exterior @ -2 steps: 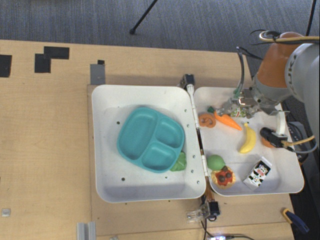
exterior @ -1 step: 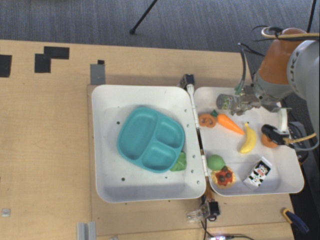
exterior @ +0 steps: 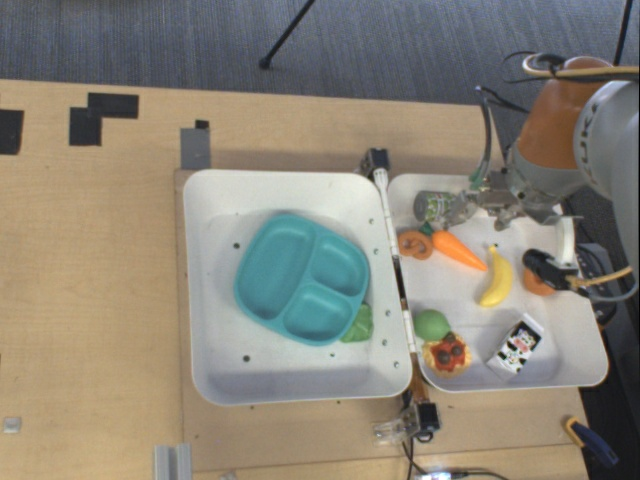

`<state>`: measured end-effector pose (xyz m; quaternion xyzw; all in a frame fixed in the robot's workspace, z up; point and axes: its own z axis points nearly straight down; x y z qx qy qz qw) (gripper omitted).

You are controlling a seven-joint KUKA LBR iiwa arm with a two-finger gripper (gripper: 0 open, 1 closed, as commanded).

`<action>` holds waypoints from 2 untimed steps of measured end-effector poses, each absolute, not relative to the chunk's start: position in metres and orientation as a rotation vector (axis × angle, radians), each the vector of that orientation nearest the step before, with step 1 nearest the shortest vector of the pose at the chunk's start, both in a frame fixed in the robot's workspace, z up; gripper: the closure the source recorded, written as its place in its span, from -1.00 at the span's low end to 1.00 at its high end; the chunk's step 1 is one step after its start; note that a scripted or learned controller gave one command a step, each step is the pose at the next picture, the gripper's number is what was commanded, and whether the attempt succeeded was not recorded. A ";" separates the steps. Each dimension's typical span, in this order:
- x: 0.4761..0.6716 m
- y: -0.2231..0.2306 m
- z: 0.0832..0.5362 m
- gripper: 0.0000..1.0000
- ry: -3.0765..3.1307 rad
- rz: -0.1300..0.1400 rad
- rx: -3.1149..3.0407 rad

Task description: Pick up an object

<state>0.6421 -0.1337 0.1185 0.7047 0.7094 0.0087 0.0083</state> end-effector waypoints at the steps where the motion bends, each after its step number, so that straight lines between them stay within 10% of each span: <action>1: 0.606 -0.089 0.086 -1.00 2.223 0.005 2.214; 2: 0.659 -0.091 0.082 -1.00 2.268 -0.058 2.238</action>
